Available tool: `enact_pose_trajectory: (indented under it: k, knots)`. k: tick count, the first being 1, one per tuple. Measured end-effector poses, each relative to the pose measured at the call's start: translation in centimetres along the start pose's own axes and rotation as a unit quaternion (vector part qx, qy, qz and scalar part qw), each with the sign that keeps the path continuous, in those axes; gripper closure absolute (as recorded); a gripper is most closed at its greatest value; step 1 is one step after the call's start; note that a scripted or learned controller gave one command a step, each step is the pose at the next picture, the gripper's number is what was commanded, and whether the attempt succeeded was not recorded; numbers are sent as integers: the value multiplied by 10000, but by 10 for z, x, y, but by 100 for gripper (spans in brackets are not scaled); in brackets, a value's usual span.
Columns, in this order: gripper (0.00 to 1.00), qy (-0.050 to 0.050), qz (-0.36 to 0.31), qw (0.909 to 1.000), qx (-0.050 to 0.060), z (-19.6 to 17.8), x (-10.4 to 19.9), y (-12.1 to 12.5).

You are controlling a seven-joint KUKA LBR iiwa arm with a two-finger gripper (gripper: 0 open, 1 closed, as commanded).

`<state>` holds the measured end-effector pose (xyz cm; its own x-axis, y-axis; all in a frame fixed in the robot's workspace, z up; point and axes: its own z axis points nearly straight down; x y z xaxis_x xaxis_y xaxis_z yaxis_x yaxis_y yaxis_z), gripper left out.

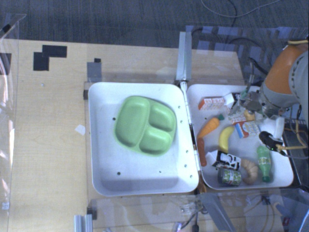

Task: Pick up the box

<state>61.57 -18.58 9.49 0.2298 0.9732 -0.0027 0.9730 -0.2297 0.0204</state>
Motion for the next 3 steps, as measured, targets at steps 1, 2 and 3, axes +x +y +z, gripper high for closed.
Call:
enact_pose_trajectory:
  k: [1, 2, 3]
  knots:
    - [0, 33, -448, 9990, 3, 1, -9, -2]
    - [0, 24, -541, 9985, -17, 0, -13, -11]
    - [0, 5, -510, 9987, -35, -1, -11, -15]
